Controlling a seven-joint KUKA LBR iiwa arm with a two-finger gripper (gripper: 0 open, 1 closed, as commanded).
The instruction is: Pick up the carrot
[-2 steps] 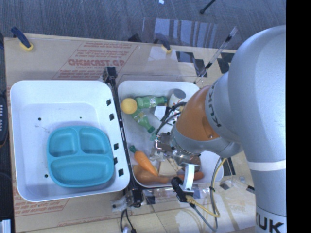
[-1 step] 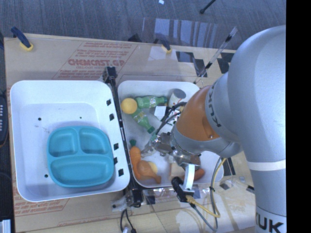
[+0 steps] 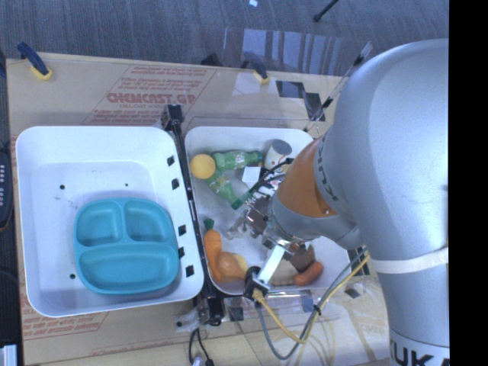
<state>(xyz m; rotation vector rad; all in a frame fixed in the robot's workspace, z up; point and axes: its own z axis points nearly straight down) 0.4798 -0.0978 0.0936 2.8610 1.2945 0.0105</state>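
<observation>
Grey arm (image 3: 396, 166) looms over right bin (image 3: 200, 139). Gripper (image 3: 255, 223), grip state impossible to tell. Carrot (image 3: 213, 245) lies at its 8 o'clock, near, long axis 12-to-6.

You see a bulky grey arm (image 3: 396, 174), smooth rounded casing, pale seam ring at 5 o'clock. Orange band (image 3: 301, 185) sits above the wrist. Black lettering "KUK" at 5 o'clock edge. Thin yellow and black cables (image 3: 293, 330) loop near 6 o'clock.
</observation>
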